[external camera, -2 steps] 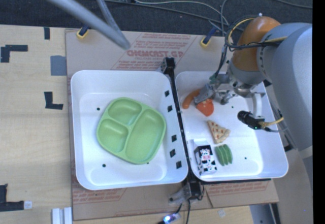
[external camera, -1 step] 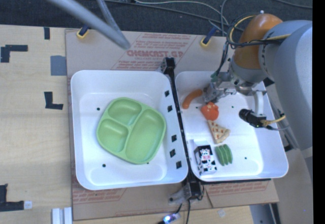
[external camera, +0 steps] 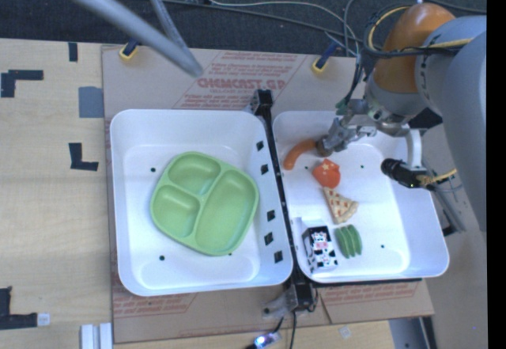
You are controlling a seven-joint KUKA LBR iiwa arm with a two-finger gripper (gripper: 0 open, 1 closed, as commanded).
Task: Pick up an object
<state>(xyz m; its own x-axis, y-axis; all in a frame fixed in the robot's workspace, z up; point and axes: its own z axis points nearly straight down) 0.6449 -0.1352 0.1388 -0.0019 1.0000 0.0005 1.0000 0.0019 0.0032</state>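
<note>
Cardboard (external camera: 245, 74) print "CHEMCAST GP" | fingers (external camera: 328, 143) by orange sausage (external camera: 298, 153), state unclear

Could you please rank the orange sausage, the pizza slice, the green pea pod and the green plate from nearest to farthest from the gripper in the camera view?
From the gripper:
1. Orange sausage, just to its left in the right bin.
2. Pizza slice, below it, mid-bin.
3. Green pea pod, lower still, near the front.
4. Green plate, across in the left bin.
</note>
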